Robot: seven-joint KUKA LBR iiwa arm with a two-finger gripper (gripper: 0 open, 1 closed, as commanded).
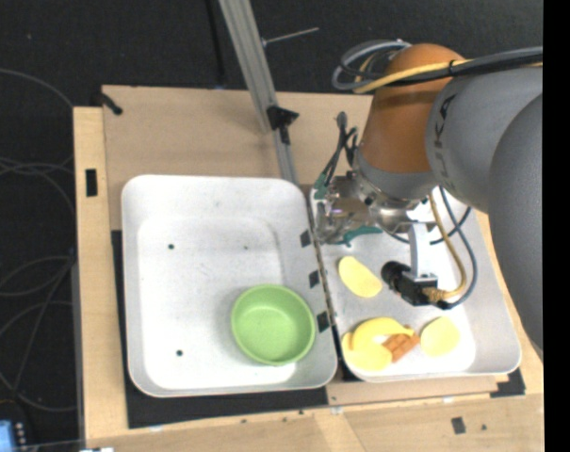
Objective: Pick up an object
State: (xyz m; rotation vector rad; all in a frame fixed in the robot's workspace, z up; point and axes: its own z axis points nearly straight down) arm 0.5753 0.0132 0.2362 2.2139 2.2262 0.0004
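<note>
My gripper [339,222] hangs low over the back left part of the right bin [487,295], close to the wall between the two bins. Just in front of it lies a yellow oval piece [359,277]. A larger yellow round piece [373,337] sits near the bin's front, with a small orange piece [399,347] resting on it. Another yellow piece [440,336] lies to its right. A green bowl [272,323] stands in the front right corner of the left bin [186,243].
A slanted metal rail [256,73] runs from the top of the view down to the bins' back edge. The arm's grey and orange body covers the right bin's back right. The wooden bench [171,125] surrounds both bins.
</note>
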